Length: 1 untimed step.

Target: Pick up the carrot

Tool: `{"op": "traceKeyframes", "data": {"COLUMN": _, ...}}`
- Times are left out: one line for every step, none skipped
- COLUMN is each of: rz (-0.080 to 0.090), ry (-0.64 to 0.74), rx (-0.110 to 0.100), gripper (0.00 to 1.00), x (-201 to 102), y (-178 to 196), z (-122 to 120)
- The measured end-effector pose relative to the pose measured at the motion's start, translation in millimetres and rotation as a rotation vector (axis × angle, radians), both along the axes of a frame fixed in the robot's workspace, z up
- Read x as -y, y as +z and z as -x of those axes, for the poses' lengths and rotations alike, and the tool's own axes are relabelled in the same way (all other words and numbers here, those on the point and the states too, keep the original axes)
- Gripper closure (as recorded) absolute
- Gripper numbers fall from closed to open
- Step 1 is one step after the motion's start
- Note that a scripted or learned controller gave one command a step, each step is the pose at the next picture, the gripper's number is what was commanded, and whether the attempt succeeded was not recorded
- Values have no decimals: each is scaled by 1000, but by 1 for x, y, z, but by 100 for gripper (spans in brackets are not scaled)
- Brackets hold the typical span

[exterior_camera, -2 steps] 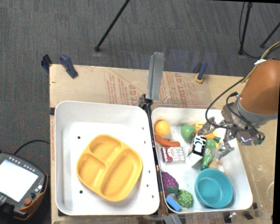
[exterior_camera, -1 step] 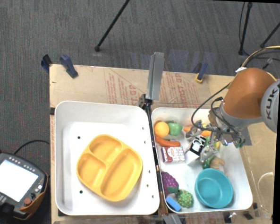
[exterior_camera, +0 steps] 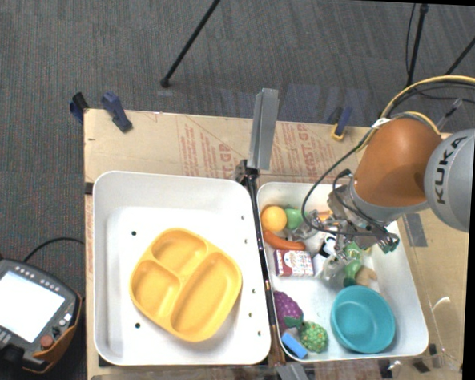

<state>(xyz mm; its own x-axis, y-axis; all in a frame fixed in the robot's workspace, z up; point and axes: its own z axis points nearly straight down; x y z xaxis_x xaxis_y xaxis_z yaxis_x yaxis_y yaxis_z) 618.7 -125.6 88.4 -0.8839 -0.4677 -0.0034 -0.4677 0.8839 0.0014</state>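
The hand point(exterior_camera: 348, 250) hung low inside the right-hand white bin point(exterior_camera: 413, 278), wrist pointing down under the orange band; cables and fittings crowded it, so I couldn't tell if it was clenched or released, & nothing showed as gripped. Its spot looked like a staging point above the clutter, prob. because the target lay close by.

Just left of the hand, at the bin's left wall, lay the slim orange toy carrot point(exterior_camera: 285, 242), flat on the floor, pointing roughly toward the hand, apart from it. It sat wedged betw. a round orange ball point(exterior_camera: 273, 219) further from the cam. & a small red-and-white printed carton point(exterior_camera: 295, 263) nearer, so approach room looked tight. A green item sat beside the ball; too small to ID.

Below the hand: teal plastic bowl point(exterior_camera: 363, 319), upright. Further left & down: purple toy grapes point(exterior_camera: 286, 306), green knobbly ball point(exterior_camera: 314, 336).

Well left of the hand, the other white bin point(exterior_camera: 115, 218) held a yellow 3-compartment plate point(exterior_camera: 186, 282). Both bins sat on the cardboard-topped counter point(exterior_camera: 184, 142).
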Motion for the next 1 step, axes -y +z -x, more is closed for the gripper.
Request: {"op": "traceKeyframes", "data": {"rz": 1, "ry": 160, "rx": 3, "gripper": 0, "x": 38, "y": 17, "z": -14}}
